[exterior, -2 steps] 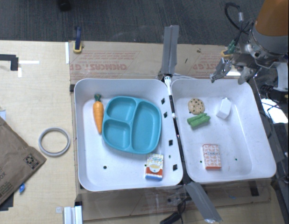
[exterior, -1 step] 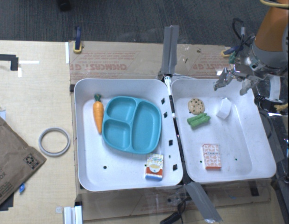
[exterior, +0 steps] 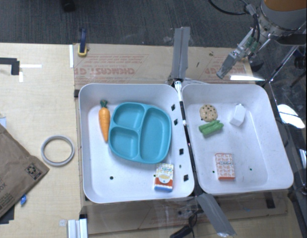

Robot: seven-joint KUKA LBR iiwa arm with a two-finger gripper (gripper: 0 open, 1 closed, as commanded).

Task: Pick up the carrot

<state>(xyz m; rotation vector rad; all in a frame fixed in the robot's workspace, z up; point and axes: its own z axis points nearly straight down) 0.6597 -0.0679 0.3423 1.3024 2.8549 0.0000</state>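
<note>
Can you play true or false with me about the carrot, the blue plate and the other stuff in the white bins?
1. The carrot lies in the left bin, just beside the blue plate. True.
2. The carrot sits inside one of the plate's compartments. False: it lies on the bin floor, off the plate's left edge.
3. The cookie is in the right bin, next to a green vegetable. True.
4. The gripper is holding the carrot. False: it hangs above the bench beyond the right bin's far edge, far from the carrot.
5. A small carton is in the left bin, near its front edge. True.
</note>
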